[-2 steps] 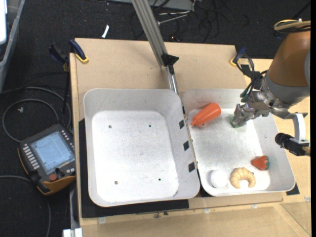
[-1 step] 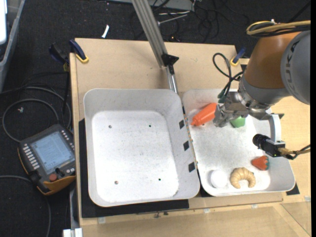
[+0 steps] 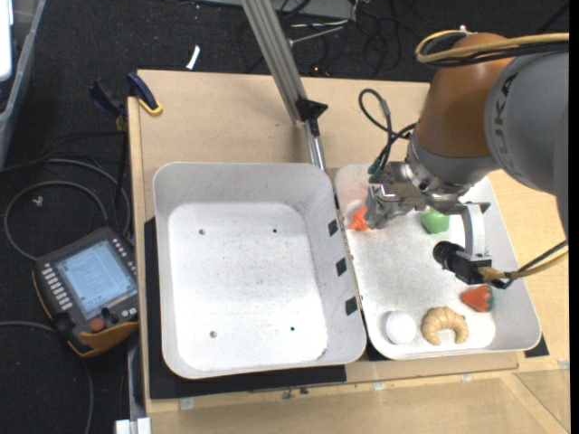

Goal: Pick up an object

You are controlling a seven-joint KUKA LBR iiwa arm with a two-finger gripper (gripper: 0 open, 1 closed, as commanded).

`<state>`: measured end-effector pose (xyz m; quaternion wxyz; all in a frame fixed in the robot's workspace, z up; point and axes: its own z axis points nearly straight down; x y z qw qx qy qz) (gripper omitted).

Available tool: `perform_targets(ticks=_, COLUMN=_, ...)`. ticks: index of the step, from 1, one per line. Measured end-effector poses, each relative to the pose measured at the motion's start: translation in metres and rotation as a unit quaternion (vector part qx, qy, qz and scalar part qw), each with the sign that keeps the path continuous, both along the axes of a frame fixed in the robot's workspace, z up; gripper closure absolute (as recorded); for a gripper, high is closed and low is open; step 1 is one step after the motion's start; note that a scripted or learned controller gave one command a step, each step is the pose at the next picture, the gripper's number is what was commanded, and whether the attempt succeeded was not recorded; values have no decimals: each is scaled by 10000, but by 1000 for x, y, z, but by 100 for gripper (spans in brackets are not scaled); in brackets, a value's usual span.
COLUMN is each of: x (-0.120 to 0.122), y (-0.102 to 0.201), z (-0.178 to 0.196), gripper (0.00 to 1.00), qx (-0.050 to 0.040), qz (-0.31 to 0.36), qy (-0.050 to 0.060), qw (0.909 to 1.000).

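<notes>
**Gripper low over an orange piece in the right bin**

Nearest the camera, a tan croissant [image 3: 446,325] and a white ball [image 3: 400,326] lie along the right bin's [image 3: 516,337] front edge. An orange-red object [image 3: 478,297] sits near its right edge, just behind the croissant. A green object [image 3: 436,221] lies farther back, under the arm [image 3: 493,107]. By the bin's left edge, the gripper [image 3: 380,208] hangs beside a small orange piece [image 3: 358,220]; whether it grips anything cannot be told. The left bin [image 3: 172,188] sits alongside, on the bench [image 3: 217,116].
</notes>
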<state>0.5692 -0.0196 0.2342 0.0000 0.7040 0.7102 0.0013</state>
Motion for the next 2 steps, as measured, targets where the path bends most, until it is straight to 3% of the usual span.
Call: perform_targets(ticks=2, x=-4, y=105, z=0, gripper=100, qx=-1, qz=-3, qy=6, qw=10000)
